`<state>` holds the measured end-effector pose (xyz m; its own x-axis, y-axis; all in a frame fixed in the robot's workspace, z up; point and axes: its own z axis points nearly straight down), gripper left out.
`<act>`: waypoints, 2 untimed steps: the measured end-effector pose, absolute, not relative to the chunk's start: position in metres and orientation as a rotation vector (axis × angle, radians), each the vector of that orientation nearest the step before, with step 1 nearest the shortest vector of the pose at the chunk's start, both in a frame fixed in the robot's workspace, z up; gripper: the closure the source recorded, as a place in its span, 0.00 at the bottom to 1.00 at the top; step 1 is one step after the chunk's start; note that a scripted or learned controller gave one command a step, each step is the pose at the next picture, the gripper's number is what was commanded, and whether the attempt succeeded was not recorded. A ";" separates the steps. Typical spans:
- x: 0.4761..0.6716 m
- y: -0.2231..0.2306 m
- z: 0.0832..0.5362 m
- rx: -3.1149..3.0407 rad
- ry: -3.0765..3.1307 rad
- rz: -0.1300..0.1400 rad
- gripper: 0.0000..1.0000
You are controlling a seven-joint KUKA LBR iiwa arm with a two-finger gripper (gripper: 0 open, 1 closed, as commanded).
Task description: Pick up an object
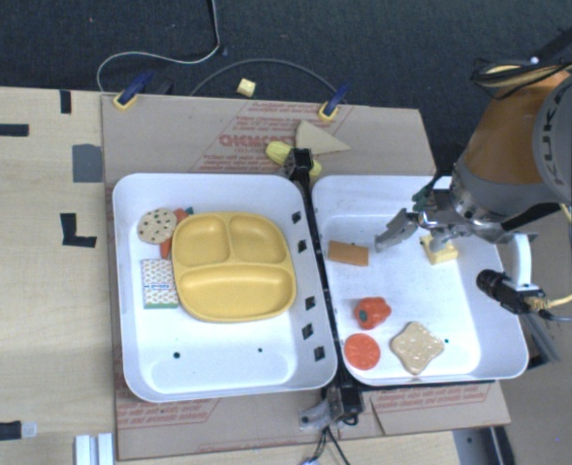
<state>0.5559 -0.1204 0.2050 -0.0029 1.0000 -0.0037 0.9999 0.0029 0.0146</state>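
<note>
Looking from the near rim of the right bin (519, 361) you find a pale cracker (416, 347), a red disc (363, 351) and a red pepper-like piece (371, 311); farther in lie a brown block (348, 253) and a yellow cube (441, 251). The gripper (409, 223) hovers over this bin with fingers spread and nothing between them, just beside the yellow cube. The left bin (131, 289) holds a yellow tray (235, 265).
</note>
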 end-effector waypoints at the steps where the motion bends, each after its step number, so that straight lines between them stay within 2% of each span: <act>1: 0.488 -0.100 0.086 2.227 2.228 -0.009 0.00; 2: 0.501 -0.097 0.086 2.223 2.219 -0.003 0.00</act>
